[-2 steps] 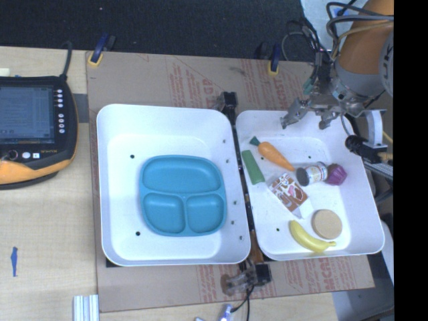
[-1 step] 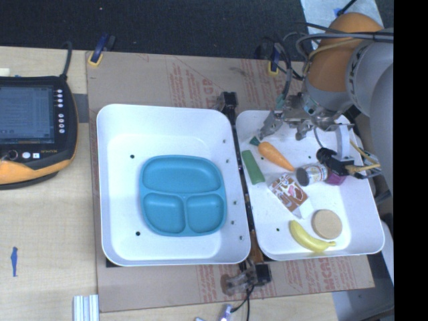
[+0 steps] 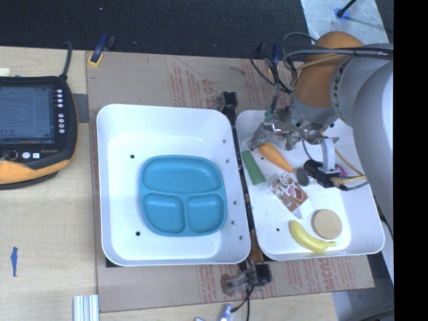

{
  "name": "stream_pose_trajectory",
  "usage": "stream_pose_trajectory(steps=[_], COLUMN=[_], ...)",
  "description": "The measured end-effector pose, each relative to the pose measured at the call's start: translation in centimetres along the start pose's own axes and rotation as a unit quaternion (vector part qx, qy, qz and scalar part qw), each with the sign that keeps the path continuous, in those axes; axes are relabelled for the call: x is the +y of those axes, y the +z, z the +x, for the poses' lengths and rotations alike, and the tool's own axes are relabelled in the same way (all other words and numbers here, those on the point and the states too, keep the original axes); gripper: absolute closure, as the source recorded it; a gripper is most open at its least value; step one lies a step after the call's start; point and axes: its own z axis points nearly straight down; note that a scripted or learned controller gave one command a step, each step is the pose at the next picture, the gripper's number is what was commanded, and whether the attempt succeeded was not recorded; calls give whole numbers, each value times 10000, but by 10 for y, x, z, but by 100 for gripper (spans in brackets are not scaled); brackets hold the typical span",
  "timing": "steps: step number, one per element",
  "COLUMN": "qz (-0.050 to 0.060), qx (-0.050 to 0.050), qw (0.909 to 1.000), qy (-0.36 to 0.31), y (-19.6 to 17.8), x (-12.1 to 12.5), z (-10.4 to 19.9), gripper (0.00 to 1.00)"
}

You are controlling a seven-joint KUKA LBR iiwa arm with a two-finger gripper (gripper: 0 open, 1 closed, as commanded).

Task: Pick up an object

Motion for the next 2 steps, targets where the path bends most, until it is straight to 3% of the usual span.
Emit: stream_pose_trajectory(steps=[1, 2], qz=[0, -32], qx=[-4, 12], qw=[10000, 10000], qy=[-11, 16], y=[-11, -102], x=[1, -34], z=[-1, 30], gripper=[100, 100])
